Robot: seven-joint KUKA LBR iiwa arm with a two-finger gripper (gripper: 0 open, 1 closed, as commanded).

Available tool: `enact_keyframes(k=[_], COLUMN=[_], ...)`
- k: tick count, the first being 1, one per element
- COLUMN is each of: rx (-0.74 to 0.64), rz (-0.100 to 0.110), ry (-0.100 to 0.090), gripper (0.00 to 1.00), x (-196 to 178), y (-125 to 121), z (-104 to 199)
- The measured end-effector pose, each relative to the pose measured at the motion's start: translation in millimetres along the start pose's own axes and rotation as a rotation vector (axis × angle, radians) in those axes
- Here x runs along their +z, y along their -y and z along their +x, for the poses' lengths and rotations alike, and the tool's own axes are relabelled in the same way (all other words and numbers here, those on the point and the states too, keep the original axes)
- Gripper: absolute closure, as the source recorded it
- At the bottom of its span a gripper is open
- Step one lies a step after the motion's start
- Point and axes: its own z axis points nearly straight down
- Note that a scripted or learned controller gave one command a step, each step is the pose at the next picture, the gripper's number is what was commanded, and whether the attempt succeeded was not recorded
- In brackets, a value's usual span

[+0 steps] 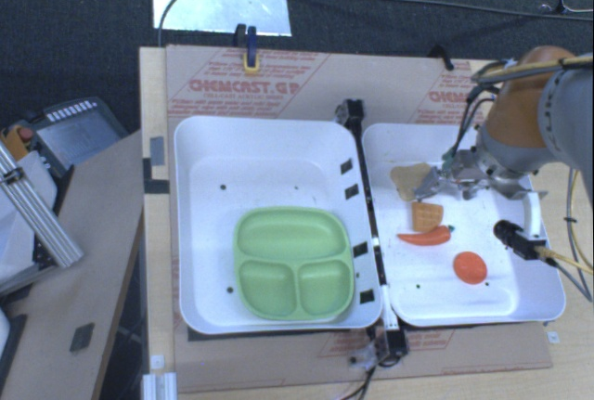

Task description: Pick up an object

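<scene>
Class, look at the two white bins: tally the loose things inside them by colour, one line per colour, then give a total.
Green: 1, the green plastic divided tray
Tan: 1, the flat tan piece
Orange: 2, the orange wedge and the round orange ball
Red: 1, the long red pepper
Total: 5

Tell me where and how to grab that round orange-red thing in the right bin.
Grip the round orange-red piece across its middle, coming straight down from above. It looks low and rounded, lies apart from the red pepper-like piece, and has bare bin floor on either side, so the fingers should probably fit around it there.

arm: reaches in from right, wrist bent low; hand [436, 187]: pointing left
</scene>
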Motion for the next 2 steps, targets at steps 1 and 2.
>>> enact_keyframes(k=[1,2], rx=[-0.002,-0.004], rz=[-0.005,-0.006], ry=[0.001,0.001], gripper=[1.0,1.0], x=[-14,-72], y=[-2,-3], z=[0,9])
